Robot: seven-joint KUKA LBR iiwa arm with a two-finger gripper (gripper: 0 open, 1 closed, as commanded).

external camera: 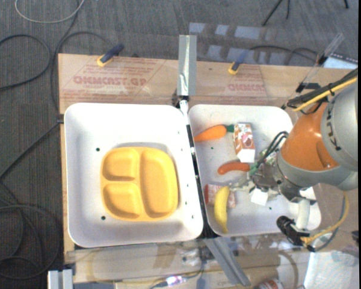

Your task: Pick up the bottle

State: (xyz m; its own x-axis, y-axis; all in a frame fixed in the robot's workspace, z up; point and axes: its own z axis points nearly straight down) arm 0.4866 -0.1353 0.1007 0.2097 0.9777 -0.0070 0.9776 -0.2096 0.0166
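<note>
Over the right bin point(271, 110), toward its right side: gripper point(260, 177), low among the contents. Wide or narrow, holding or not: cannot tell. Behind it the arm point(316, 146), grey with an orange band, covers the bin's right rim.

Camera view, places given from the gripper:
1. pepper point(233, 168), red: just left, lying crosswise; touching or barely apart, cannot tell.
2. carton point(243, 142), white with red label: up-left, near, its lower end just above the pepper.
3. carrot point(210, 132): farther up-left, its green end just beside the carton's top.
4. banana point(221, 208): down-left, near, lengthwise toward the bin's lower rim.
5. packet point(211, 192), red and white: left, beyond the pepper, touching the banana's upper end.
6. white piece point(259, 197): just below, partly under the wrist; too hidden to name.
7. bottle: cannot be told apart among these contents.
8. left bin point(84, 119): well left, side by side with the right bin.
9. tray point(141, 182), yellow, three compartments: well left, mid left bin.
10. clamps point(110, 54): two, well above, on the cardboard point(108, 80) under both bins.
11. metal strip point(186, 65): up-left, at the seam between the bins.
</note>
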